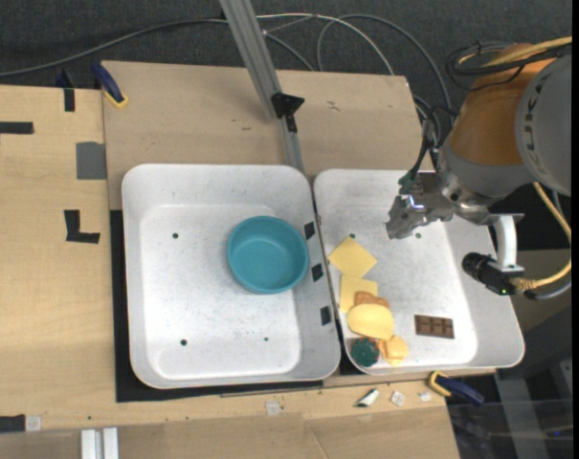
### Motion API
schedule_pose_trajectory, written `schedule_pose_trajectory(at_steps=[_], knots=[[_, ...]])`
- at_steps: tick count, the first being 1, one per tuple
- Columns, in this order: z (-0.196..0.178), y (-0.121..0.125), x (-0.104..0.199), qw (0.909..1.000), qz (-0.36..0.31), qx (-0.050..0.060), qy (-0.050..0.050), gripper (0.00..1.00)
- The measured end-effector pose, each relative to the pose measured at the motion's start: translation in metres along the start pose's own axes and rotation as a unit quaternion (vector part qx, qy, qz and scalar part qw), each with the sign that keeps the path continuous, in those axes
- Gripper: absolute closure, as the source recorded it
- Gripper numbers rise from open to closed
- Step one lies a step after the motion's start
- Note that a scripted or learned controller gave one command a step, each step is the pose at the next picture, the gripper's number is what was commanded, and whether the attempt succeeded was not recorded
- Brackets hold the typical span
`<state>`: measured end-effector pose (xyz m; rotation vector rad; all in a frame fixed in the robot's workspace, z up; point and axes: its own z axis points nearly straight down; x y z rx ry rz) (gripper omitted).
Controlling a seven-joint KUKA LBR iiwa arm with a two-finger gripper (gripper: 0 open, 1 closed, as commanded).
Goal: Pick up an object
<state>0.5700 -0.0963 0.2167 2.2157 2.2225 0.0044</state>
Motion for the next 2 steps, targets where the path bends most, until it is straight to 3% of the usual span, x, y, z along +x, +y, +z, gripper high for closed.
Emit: schedule_pose_trajectory(at_steps=[1,2], knots=[[-0.042,0.000,0.000,1.0000,0.001,0.000,0.000,1.00],[-0.037,0.010,0.060,1.0000,-0.002,0.003,0.001,1.00]])
